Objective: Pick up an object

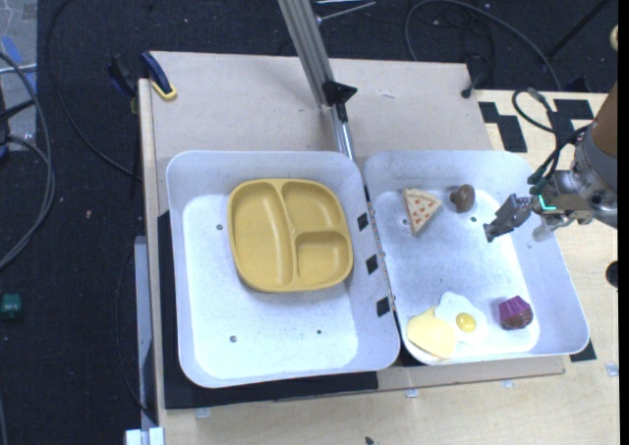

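The black two-finger gripper hangs over the right white bin at its three o'clock edge, fingers parted, grasping nothing. At twelve o'clock lie a pizza-slice toy and brown ball; at six, a fried-egg toy, pale yellow disc and purple lump.

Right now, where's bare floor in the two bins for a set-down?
Left bin: a wide strip below the yellow divided plate, narrower strips to its left and above. Right bin: the middle patch between the pizza slice, fried egg and purple piece. Crowded along the bottom edge and near the end effector.
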